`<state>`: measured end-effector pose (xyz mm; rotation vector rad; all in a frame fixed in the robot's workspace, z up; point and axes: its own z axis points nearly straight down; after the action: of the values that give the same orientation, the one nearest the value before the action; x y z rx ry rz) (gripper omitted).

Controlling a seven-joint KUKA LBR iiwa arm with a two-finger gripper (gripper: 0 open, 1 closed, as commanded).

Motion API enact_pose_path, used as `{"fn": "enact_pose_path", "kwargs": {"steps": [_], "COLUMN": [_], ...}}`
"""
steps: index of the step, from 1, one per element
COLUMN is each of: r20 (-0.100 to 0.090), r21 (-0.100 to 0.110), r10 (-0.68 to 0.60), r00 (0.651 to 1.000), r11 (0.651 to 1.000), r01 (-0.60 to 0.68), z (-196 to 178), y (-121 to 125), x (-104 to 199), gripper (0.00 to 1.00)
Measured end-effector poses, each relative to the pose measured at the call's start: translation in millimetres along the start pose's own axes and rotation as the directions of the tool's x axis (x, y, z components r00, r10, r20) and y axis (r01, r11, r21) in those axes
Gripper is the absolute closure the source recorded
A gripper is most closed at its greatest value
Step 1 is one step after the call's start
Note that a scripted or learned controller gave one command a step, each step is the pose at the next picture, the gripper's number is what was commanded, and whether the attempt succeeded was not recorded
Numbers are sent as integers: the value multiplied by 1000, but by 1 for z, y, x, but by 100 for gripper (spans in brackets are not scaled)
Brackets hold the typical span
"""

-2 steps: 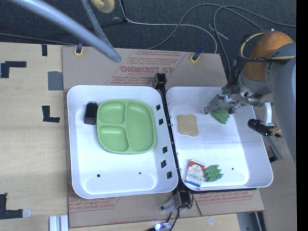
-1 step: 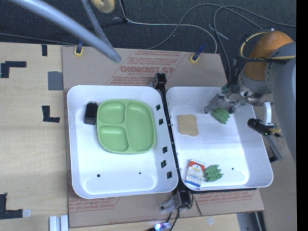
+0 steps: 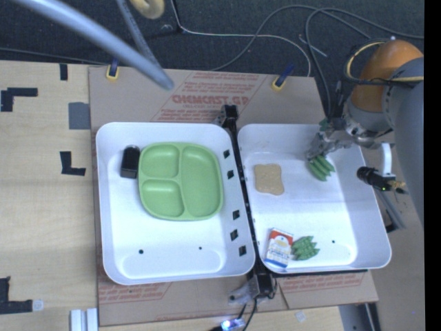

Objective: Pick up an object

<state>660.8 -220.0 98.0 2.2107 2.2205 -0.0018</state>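
Claw on green pod at right bin's far edge.

Green pod [image 3: 321, 167] sits in the right bin [image 3: 358, 212] near its far right wall, claw [image 3: 324, 148] down directly on top of it; can't tell if clenched or released. Toast slice [image 3: 269, 178] lies apart toward the divider, small carton [image 3: 278, 247] and another green piece [image 3: 305, 247] by the near rim. Bin centre is open floor. Left bin [image 3: 114, 205] holds green divided plate [image 3: 182, 181], black block [image 3: 129, 162] touching its left edge.
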Motion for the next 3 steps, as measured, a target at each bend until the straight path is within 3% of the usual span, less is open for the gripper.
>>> {"fn": "enact_pose_path", "kwargs": {"steps": [3], "r20": [-5], "r21": [0], "r10": [3], "r00": [1000], "r11": [1000], "r01": [-3], "z": [-157], "y": [-10], "x": [13], "gripper": [100]}}
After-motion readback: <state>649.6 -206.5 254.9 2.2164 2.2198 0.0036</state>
